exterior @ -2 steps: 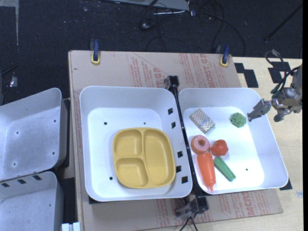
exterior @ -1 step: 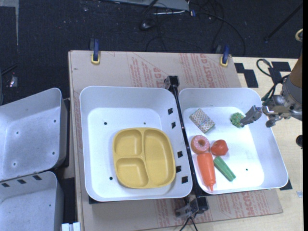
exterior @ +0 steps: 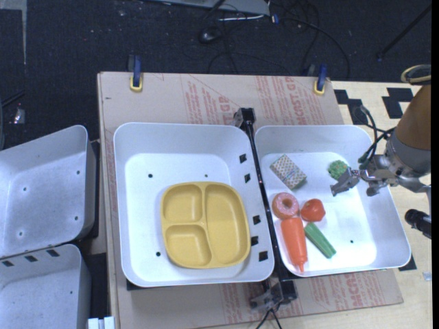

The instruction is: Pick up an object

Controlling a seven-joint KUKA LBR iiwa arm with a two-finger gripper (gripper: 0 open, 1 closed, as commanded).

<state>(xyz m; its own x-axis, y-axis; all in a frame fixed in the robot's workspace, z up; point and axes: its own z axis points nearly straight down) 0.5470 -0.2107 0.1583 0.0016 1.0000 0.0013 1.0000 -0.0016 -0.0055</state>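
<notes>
White bins (exterior: 130,149) sit on a cardboard-topped bench (exterior: 192,94) above dark, cable-strewn floor (exterior: 62,40).

A robotics laboratory is shown. Two shallow white plastic bins (exterior: 312,134) are set side by side on a bare plywood board (exterior: 185,91), which is fixed with yellow-and-blue clamps (exterior: 136,74). Black cables (exterior: 302,26) are spread over the dark speckled floor (exterior: 62,26). Black-and-white marker patterns (exterior: 401,105) are seen near the grey robot arm (exterior: 411,146).
</notes>
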